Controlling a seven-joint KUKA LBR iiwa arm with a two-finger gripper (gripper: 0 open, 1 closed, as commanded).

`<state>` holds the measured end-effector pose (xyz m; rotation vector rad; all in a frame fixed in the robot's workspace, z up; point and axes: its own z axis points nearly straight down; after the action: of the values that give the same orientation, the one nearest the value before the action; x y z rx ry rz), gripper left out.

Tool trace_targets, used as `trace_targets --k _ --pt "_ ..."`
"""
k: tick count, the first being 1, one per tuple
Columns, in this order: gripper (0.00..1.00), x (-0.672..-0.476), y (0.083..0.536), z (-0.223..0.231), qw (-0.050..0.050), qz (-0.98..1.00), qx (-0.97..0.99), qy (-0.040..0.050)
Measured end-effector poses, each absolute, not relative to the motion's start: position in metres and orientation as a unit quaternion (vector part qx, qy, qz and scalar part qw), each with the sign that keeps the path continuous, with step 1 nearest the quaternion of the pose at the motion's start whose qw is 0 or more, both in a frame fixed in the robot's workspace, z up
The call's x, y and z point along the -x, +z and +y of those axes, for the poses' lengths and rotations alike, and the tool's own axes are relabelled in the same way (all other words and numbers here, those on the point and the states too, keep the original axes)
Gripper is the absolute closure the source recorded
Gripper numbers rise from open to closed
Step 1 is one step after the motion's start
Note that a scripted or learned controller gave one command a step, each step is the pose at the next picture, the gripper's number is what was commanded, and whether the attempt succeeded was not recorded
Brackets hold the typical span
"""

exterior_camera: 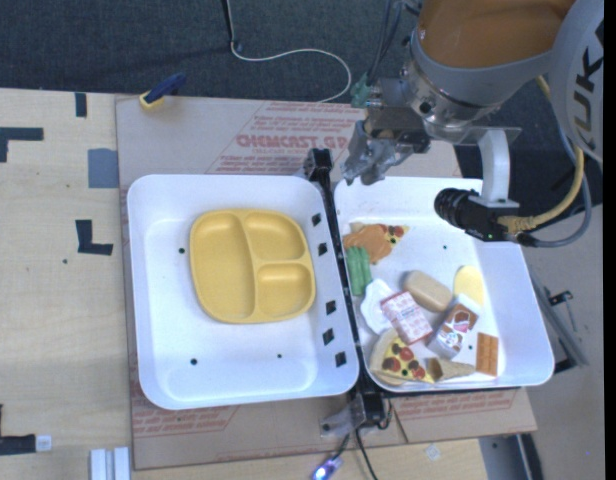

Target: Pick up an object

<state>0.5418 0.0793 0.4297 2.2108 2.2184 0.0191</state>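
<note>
1. Nearest the camera, at the front edge of the right bin (528, 368), a pizza slice (400, 360) is lying with a small carton (450, 334) and an orange cracker (486, 353) just beside it.
2. A little further in, a red-and-white packet (405, 315) is resting on a white wrapper, with a tan bread roll (428, 290) touching it and a pale yellow wedge (470, 284) sitting to the roll's right.
3. A green piece (358, 270) is lying along the divider side of the right bin, and a second orange pizza slice (374, 239) is sitting just behind it, toward the bin's back.
4. In the left bin (158, 368), a yellow divided plate (253, 265) is lying flat near the middle, its three compartments facing up.
5. The gripper (366, 165) is hanging above the back edge of the right bin, close to the divider between the bins, apart from every toy below it. Nothing is showing between its fingers; whether the claw is released or clenched I cannot tell at this angle.
6. Behind the bins, a cardboard sheet (268, 138) is lying under them, and a blue-and-yellow clip (162, 90) is sitting at its far left corner.
</note>
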Motion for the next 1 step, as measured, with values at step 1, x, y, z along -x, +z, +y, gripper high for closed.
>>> trace_targets --k 1 --pt "1.00 -0.4802 0.3352 0.0780 -0.005 0.707 -0.707 -0.0066"
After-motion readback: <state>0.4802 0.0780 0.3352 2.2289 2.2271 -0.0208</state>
